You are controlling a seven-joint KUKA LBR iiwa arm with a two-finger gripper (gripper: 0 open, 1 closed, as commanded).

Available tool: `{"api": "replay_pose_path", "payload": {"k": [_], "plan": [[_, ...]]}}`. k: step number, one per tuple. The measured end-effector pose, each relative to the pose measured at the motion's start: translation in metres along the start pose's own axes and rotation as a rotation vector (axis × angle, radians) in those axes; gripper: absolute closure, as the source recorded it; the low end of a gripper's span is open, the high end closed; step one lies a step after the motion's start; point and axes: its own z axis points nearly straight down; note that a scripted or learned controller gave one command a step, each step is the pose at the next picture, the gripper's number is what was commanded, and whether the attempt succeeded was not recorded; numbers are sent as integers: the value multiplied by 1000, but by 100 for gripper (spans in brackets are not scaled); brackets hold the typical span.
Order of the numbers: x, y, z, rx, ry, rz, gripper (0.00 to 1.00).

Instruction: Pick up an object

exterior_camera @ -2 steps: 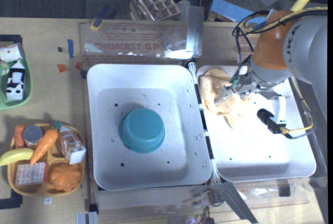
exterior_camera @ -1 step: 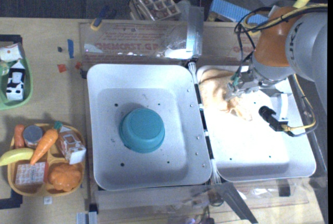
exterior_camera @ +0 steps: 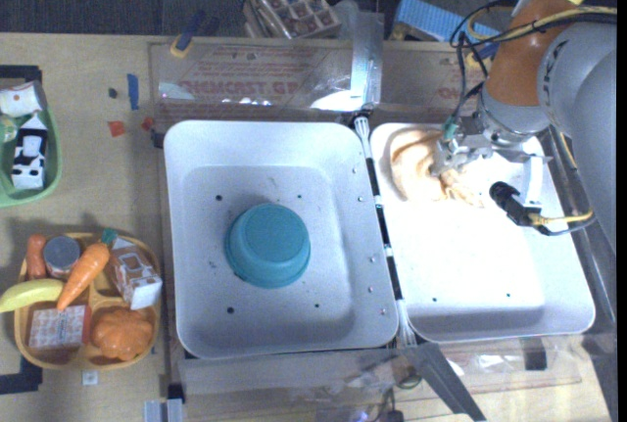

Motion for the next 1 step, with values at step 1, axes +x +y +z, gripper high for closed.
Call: {"api": "replay_pose_path", "payload": {"k": [1], "plan": [[48,5,-96,-7,-6,-74,100]]}}
